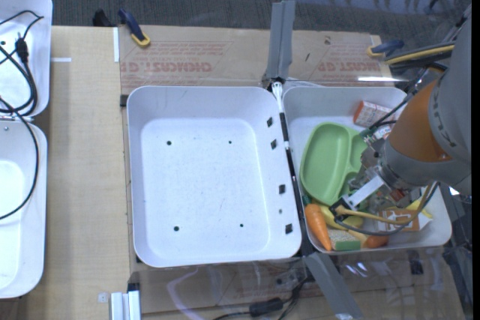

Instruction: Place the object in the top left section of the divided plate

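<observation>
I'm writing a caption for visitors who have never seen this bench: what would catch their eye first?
Probably the grey arm with its orange band, reaching in from the right over the right bin. Under it a bright green divided plate leans among crowded items, with a carrot at the bin's near edge. Beside that, the big white left bin stands out.

A wooden desk (82, 161) carries two shallow white bins side by side: the left bin (206, 176) and the right bin (296, 112). In the right bin's lower corner lie an orange carrot (318, 227) and a yellow banana (360, 216), touching each other. A blue-and-yellow clamp (133, 27) sits at the desk's far edge, and black cables (19, 71) trail over white trays at far left.
</observation>
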{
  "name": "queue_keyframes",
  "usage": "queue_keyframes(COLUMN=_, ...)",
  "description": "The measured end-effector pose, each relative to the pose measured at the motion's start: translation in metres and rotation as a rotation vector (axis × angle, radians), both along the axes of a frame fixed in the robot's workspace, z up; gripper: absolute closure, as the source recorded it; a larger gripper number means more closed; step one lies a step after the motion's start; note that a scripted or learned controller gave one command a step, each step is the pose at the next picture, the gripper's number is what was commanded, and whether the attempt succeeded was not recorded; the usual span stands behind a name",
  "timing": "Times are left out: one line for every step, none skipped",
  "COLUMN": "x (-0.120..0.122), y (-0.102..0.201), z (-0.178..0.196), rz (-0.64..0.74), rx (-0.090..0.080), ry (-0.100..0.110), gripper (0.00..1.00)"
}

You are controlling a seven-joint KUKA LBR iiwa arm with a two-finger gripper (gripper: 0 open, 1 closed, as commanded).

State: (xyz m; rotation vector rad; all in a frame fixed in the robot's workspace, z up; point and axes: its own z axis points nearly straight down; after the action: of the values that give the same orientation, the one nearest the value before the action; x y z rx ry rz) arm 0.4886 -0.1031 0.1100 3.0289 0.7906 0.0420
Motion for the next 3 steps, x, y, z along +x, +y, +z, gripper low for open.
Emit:
queue_keyframes(x=-0.0038, y=0.0015, z=-0.0088, rz=0.512, rx=-0.017, ry=0.007, gripper=1.00)
queue_keyframes(x=-0.0040, y=-0.0008, z=-0.0086, rz=0.509, rx=-0.022, ry=0.007, gripper=0.00)
queue_keyframes(x=-0.0026, y=-0.0075, z=-0.0092, rz=0.169, rx=0.001, ry=0.005, gripper=0.00)
